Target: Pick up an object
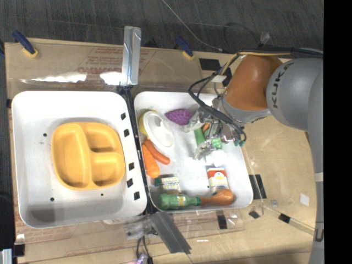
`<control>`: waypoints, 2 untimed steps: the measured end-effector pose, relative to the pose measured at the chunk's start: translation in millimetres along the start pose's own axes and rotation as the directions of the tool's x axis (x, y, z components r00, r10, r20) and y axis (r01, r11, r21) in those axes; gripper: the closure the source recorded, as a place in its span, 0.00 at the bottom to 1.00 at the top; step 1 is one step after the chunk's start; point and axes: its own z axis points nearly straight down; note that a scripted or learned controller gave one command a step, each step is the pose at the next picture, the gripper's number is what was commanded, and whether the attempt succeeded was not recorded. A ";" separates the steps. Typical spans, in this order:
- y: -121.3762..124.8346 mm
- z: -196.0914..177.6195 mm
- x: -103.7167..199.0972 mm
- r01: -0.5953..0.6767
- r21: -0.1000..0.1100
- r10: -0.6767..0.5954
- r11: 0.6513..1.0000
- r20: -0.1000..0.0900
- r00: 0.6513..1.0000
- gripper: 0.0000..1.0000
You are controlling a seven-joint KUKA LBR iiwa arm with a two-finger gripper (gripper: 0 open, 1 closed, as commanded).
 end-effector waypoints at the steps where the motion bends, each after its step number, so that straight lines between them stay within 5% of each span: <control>1: -4.0 -0.1 -7.9 -0.001 0.000 0.001 1.000 0.000 1.000 0.00; 2: 2.0 1.4 7.3 -0.120 -0.002 0.120 0.993 -0.006 0.993 0.00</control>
